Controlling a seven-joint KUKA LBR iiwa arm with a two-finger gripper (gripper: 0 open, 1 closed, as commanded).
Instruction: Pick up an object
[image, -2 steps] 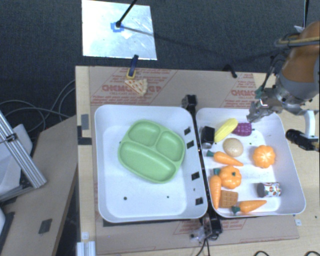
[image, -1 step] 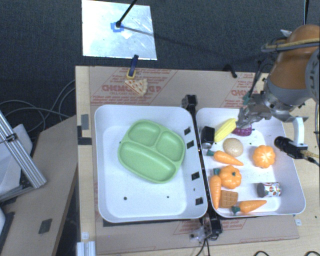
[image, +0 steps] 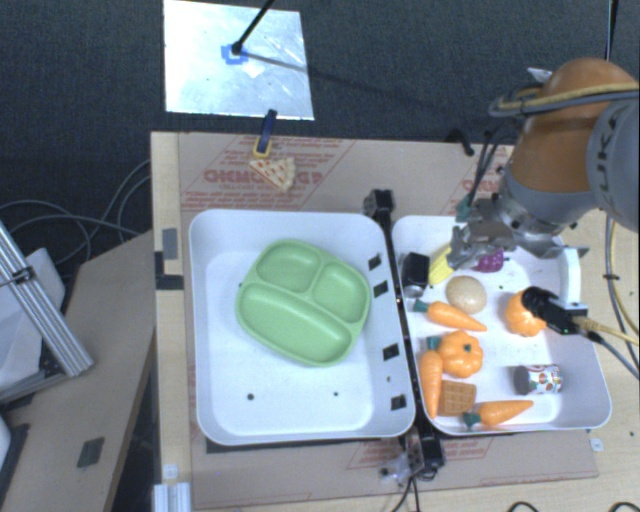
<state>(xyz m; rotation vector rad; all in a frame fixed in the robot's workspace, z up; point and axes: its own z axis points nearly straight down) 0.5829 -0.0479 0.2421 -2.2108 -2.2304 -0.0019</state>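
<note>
Purple plastic toy (image: 490, 262) at my end effector's (image: 470, 250) 3 o'clock; grip state unclear, crowded neighbours risk a miss.

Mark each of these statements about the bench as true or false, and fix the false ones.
1. The green divided plate lies in the left bin. True.
2. The small pumpkin sits on the green plate. False: it lies in the right bin, among the carrots.
3. The gripper hangs over the far part of the right bin. True.
4. The cracker lies at the far end of the right bin. False: it lies near the front edge, beside a carrot.
5. The egg lies in the right bin, just beyond another carrot. True.
6. The can stands in the left bin. False: it lies on its side in the right bin.
</note>
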